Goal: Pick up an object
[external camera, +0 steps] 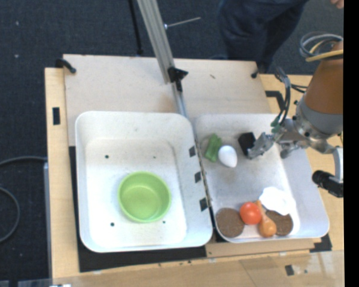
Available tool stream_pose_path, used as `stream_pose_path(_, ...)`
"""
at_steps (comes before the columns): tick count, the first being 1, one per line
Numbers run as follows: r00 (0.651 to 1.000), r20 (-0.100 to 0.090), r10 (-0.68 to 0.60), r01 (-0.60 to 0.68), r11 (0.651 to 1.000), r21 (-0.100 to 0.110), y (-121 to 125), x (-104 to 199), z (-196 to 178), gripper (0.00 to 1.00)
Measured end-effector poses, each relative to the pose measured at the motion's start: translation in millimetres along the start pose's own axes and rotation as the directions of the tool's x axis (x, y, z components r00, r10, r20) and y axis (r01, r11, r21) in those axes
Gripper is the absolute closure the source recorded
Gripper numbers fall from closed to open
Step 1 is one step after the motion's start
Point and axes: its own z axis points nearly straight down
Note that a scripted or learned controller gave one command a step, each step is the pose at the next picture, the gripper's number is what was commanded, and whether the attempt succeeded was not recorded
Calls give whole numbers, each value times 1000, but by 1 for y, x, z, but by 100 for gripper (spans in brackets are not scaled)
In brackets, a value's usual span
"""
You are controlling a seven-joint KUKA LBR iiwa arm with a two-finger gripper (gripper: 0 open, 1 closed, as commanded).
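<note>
White left bin (93, 160) on the pale wooden worktop (119, 82), holding a lime-green bowl (144, 197) upright near its middle. Slanting down from the top, a grey metal pole (158, 37), ending at the seam between the two bins. Just right of that seam, in the right bin (308, 202), a green object (212, 147) touching a white egg-shaped one (228, 156). Near the far rim, a small black block (246, 141), close beside the gripper (257, 149). Lower, along the near rim: brown disc (230, 222), red tomato-like ball (250, 213), small orange piece (267, 227), a second brown disc (282, 223) partly under a crumpled white item (277, 200), all clustered and touching. Reaching in from the right, grey arm with orange band (326, 88), gripper low over the right bin's far part. Jaws too blurred to read: cannot tell whether spread or pressed together, and nothing seen between them.
</note>
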Motion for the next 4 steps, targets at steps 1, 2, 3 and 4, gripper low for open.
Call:
stream_pose_path(1,1000,0,1,-1,1000,-1,0,0,0,0)
stream_pose_path(2,1000,1,4,-4,1000,5,-2,-11,49,0)
stream_pose_path(3,1000,0,4,-4,1000,7,-8,-17,109,0)
stream_pose_path(4,1000,1,5,-5,1000,1,-8,-18,127,0)
